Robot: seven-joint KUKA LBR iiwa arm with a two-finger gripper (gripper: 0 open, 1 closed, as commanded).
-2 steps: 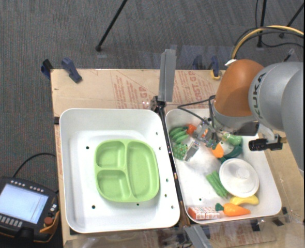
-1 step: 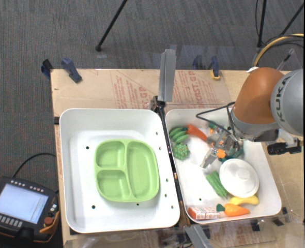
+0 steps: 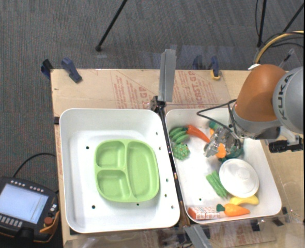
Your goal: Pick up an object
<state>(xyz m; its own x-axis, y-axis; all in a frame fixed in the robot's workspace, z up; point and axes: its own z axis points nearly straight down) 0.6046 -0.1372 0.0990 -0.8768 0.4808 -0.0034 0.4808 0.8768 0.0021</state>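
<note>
Hand (image 3: 218, 148) is low in the right bin (image 3: 194, 190) — grip unreadable, an orange piece (image 3: 222, 151) right at its tip. At its 9 o'clock sits a carrot (image 3: 198, 133); the green plate (image 3: 126, 170) fills the left bin (image 3: 75, 190).

One fixed camera looks down at a slant (from well above) on both bins (image 3: 70, 138).

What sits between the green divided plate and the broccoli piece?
In the camera view, the two white bins' adjoining rims separate the green divided plate from the small green broccoli piece; otherwise bare bin floor.
</note>
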